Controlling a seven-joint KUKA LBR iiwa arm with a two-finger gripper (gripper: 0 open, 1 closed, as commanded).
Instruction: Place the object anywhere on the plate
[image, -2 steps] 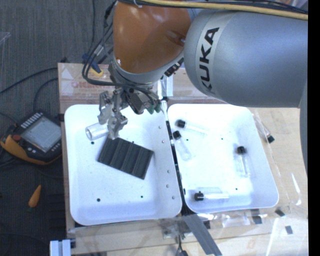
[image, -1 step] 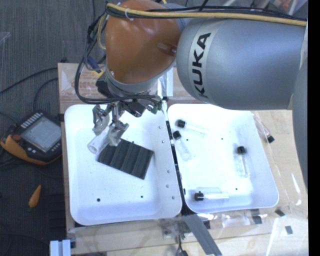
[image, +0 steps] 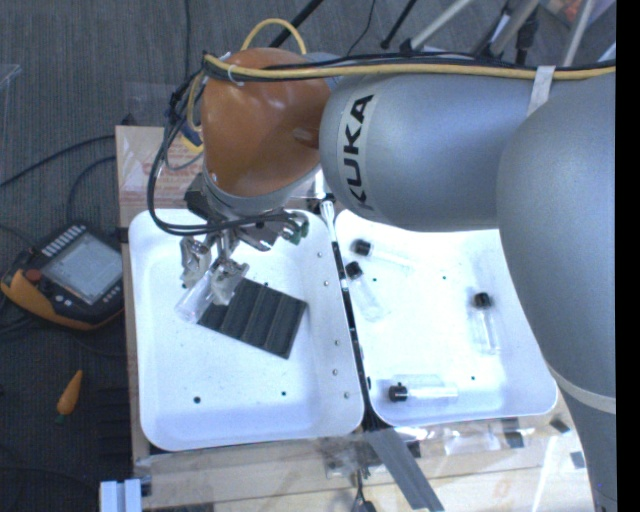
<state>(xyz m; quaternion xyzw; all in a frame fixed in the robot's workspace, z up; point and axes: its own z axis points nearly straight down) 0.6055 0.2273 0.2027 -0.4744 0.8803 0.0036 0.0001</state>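
Note:
A dark ridged plate (image: 255, 320) lies tilted in the middle of the left bin (image: 170, 400). My gripper (image: 208, 288) hangs over the plate's upper left corner, under the orange wrist. A clear vial (image: 195, 300) sits between the fingertips, slanting down to the left, its lower end just off the plate's left edge. The gripper is shut on it.
The right bin (image: 520, 395) holds several clear vials with black caps, among them one at the front (image: 420, 390), one on the right (image: 484, 318) and one near the divider (image: 362, 292). The big grey arm covers the bench's upper right. A teach pendant (image: 70, 275) lies left of the bins.

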